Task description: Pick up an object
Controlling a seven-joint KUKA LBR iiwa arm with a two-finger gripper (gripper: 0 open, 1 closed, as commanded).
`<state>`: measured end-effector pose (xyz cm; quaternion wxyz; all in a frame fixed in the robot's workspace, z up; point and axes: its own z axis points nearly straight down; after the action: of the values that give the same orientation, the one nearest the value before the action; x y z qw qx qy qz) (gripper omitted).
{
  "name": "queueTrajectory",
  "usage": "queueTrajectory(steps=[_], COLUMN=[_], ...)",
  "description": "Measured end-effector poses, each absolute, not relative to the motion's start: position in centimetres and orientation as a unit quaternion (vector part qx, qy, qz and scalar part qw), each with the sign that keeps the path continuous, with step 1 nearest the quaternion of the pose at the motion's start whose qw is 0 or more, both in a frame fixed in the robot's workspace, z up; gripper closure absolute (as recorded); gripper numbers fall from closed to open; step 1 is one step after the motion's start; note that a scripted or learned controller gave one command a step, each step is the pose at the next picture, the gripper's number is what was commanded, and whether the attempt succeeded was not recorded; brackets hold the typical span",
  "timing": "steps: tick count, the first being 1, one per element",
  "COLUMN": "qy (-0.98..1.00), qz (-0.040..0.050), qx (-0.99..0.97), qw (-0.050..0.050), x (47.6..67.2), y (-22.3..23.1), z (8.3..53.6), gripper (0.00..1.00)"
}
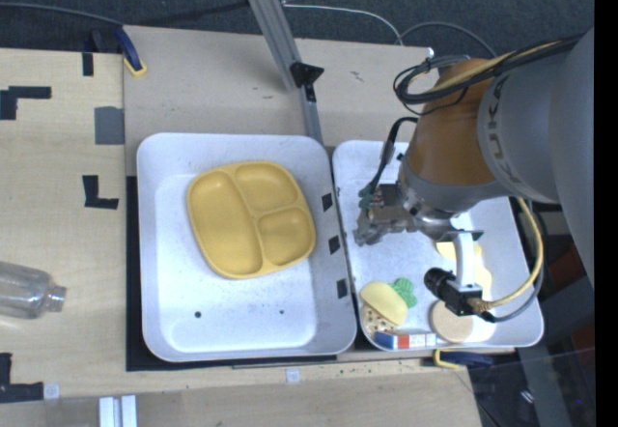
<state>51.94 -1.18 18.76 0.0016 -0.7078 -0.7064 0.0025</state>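
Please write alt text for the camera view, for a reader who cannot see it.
A grey arm with an orange band reaches from the right, its gripper low over the right bin, which holds small items near its front edge. The left bin holds a yellow divided plate; a clear bottle lies on the bench.

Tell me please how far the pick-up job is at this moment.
Done: the arm has reached over the right bin, and the gripper is low near its left wall. In hand: nothing visible between its fingers. Left: grasping and lifting; the small yellow object lies in that bin and the yellow divided plate in the left bin.
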Motion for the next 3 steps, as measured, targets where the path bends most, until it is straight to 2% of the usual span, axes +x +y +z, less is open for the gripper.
queueTrajectory(steps=[1,2,3], qy=[-0.706,-0.708,-0.708], qz=[0.0014,0.0005,0.0003], qx=[-0.708,-0.707,-0.706], qw=[0.001,0.001,0.002], x=[51.52,51.55,51.57], y=[-4.88,-4.59,-4.51], z=[18.99,18.97,19.93], gripper=[1.00,0.00,1.00])
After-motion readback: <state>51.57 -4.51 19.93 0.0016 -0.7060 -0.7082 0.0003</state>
